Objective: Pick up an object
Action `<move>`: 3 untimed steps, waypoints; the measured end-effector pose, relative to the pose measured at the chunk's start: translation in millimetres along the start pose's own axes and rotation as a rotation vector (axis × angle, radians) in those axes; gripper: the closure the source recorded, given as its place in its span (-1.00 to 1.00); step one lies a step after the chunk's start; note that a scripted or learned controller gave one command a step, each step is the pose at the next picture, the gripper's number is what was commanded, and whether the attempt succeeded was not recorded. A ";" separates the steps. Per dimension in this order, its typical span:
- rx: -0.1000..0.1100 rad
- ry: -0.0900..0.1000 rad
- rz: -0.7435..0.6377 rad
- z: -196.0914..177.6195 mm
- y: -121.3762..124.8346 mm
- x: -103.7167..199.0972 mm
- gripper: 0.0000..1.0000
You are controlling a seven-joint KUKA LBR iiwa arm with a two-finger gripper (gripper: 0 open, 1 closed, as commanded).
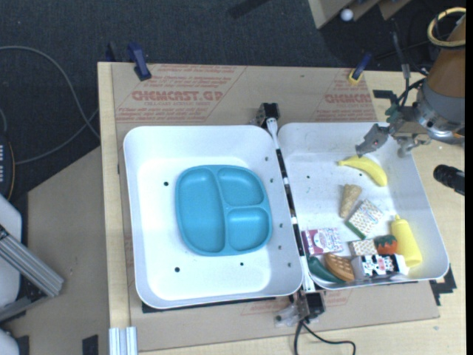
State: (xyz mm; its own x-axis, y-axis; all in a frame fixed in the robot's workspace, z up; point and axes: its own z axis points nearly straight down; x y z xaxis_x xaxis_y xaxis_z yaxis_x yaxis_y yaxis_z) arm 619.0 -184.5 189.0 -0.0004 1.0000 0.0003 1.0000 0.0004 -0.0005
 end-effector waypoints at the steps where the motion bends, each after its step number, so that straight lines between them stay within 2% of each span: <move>1: 0.001 0.001 -0.001 105.5 -55.8 50.5 -1.00; 2: -0.004 -0.001 0.001 94.3 -54.6 49.7 1.00; 3: -0.005 0.001 -0.003 2.4 -28.3 124.2 1.00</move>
